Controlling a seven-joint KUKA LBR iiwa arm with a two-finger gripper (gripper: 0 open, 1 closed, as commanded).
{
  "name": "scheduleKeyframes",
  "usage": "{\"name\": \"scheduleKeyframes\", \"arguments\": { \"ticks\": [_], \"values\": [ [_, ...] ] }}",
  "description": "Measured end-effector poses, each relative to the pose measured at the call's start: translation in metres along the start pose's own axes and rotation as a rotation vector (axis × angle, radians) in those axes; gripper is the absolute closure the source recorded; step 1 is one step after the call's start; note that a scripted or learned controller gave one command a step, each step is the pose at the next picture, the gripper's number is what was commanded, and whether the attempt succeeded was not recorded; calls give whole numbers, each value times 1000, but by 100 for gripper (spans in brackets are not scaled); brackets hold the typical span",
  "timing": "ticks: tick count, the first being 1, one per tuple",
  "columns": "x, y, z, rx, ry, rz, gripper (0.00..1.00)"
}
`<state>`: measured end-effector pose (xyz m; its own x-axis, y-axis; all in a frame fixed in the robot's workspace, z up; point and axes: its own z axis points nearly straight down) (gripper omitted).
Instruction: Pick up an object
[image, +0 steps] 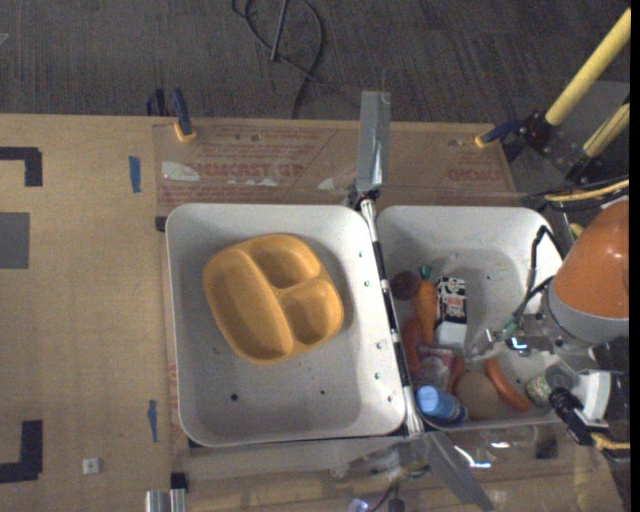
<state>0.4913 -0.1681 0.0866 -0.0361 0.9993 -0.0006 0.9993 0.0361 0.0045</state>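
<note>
left bin (200, 400): yellow divided tray (272, 297) sitting alone | right bin (500, 235): carrot (427, 308), little carton (453, 298), blue-capped bottle (437, 403) jumbled together | pincer (495, 338): low over that pile, honestly can't tell its state or any catch

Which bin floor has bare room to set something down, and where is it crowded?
Left bin: bare floor in front of the yellow divided plate and along its right wall. Right bin: bare only at the far end; toys and the gripper crowd the near half.
</note>
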Motion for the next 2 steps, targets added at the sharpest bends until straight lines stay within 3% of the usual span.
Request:
{"name": "scheduleKeyframes", "arguments": {
  "ticks": [1,2],
  "values": [
    [-27,55,1,2,14,139,0],
    [-15,161,2,2,-1,55,0]
  ]
}}
